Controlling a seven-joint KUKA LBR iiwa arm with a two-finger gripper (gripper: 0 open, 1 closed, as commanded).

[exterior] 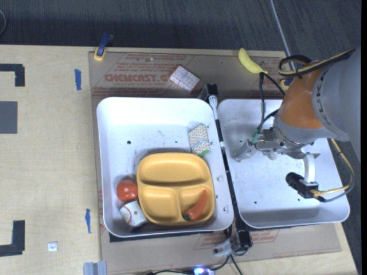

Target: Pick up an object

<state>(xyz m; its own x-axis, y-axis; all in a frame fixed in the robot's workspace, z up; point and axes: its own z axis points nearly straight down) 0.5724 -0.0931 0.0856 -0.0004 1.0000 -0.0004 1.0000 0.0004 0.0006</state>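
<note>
Occupying the right of the view and sitting highest above the surface [46, 153], the grey arm [338, 96] with its orange band [299, 105] is reaching over the right bin [275, 211]. Its end effector [243, 150] is hanging low over the upper left part of that bin, near the dividing wall; whether it is apart or together cannot be told, and no object is showing between its tips. Candidate objects are all lying in the left bin [114, 119]: a yellow compartment tray [172, 182] with an orange carrot-shaped piece [196, 207] in its lower right compartment, a red tomato-like ball [127, 189] touching the tray's left edge, a white-and-orange cylinder [132, 213] just below the ball, and a patterned packet [199, 138] near the tray's upper right corner.
</note>
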